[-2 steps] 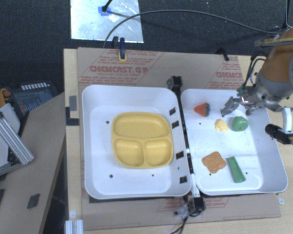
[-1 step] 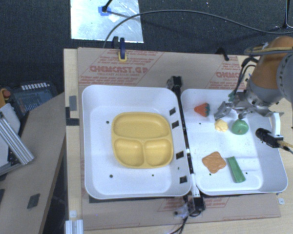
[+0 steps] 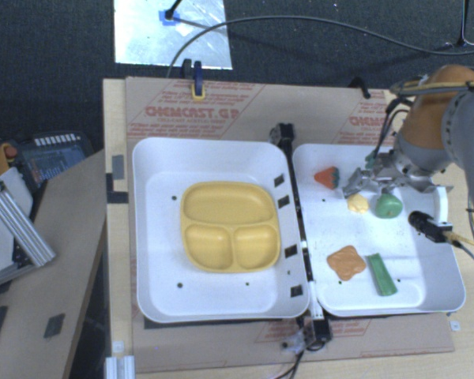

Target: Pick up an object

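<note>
Camera view, near to far in the right bin (image 3: 450, 287): you have a green stick (image 3: 381, 274) by the near edge, its long axis running near-to-far, beside an orange piece (image 3: 346, 262). Farther back, the gripper (image 3: 371, 181) hangs over a yellow lump (image 3: 358, 204) and green ball (image 3: 389, 205); whether it's released or clenched, you cannot tell.

I see the bench (image 3: 118, 235) topped with a brown printed board (image 3: 221, 105) carrying two shallow white bins side by side. The right bin (image 3: 438, 290) sits directly beneath the gripper (image 3: 369, 181); the left bin (image 3: 154, 235) lies well to the gripper's left, the two bins touching along a black clipped seam (image 3: 296, 219).
</note>
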You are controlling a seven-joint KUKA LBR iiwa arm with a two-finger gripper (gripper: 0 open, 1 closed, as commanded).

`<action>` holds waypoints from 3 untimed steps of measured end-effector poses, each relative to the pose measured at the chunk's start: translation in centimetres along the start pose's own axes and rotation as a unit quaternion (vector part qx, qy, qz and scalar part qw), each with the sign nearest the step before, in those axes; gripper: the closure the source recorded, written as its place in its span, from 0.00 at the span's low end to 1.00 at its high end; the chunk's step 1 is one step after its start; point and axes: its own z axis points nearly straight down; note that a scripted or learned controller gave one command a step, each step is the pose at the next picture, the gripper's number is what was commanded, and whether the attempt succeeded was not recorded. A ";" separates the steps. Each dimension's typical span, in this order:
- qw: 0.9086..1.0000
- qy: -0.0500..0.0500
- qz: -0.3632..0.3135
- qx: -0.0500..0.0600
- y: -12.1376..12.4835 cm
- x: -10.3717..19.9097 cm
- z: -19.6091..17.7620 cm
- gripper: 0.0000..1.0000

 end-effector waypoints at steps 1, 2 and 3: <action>1.000 -0.001 -0.001 -0.002 0.1 0.0 -1.2 1.00; 1.000 0.000 0.001 -0.002 0.2 0.0 -5.5 1.00; 1.000 0.000 0.001 -0.002 -0.5 0.2 -10.2 1.00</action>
